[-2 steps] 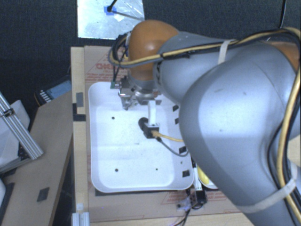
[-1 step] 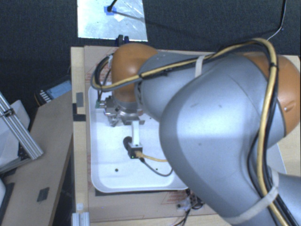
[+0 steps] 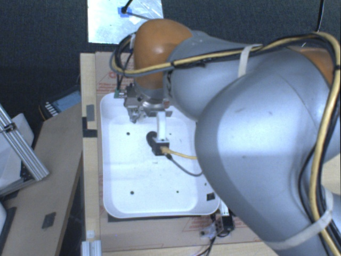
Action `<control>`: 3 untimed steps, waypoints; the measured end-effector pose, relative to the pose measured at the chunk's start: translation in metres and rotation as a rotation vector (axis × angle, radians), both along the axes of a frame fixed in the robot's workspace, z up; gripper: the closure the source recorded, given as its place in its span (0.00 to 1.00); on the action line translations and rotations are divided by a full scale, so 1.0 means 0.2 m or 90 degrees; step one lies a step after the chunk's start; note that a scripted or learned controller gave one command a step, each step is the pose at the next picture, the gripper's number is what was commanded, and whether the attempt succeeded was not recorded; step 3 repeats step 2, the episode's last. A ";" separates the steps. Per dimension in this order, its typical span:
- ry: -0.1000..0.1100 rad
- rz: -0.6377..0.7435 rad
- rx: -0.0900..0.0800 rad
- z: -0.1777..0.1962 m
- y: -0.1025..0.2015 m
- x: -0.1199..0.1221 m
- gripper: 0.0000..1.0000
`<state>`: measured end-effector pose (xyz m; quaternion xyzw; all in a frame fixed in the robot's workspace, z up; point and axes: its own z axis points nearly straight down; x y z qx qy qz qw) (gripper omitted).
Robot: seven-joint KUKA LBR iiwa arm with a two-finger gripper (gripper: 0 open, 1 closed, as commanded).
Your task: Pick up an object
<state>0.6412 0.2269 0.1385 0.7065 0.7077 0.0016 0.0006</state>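
My gripper (image 3: 135,112) hangs low over the far left part of a white bin (image 3: 114,196), below the orange band (image 3: 157,41) of the wrist. No loose object shows beside it or under it. The big grey arm (image 3: 256,121) reaches in from the right and hides the right side of this bin and all of what lies beyond it. A small dark piece (image 3: 210,197) lies near the bin's near right corner, partly under the arm's edge.
Several tiny dark dots (image 3: 132,192) mark the bin floor. The bin rests on a cardboard-coloured bench (image 3: 89,143). An aluminium rail (image 3: 24,153) stands off to the left, and a shiny sheet (image 3: 114,15) lies behind the bench.
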 end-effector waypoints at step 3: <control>0.002 -0.002 -0.001 0.28 -0.28 0.00 1.00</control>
